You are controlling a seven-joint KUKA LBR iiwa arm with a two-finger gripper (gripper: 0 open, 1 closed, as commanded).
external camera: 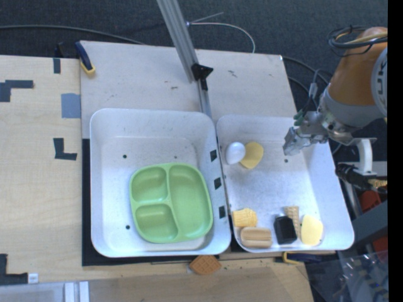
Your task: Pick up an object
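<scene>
Hovering at the right bin's upper right edge: end effector, finger spread impossible to tell. Lying well to its left in that bin: yellow piece touching a white egg-like piece. Clustered along the near edge: more small items.

Two white bins (one green tray), seven small items

glossy plastic green tray in a matt white bin.
</scene>
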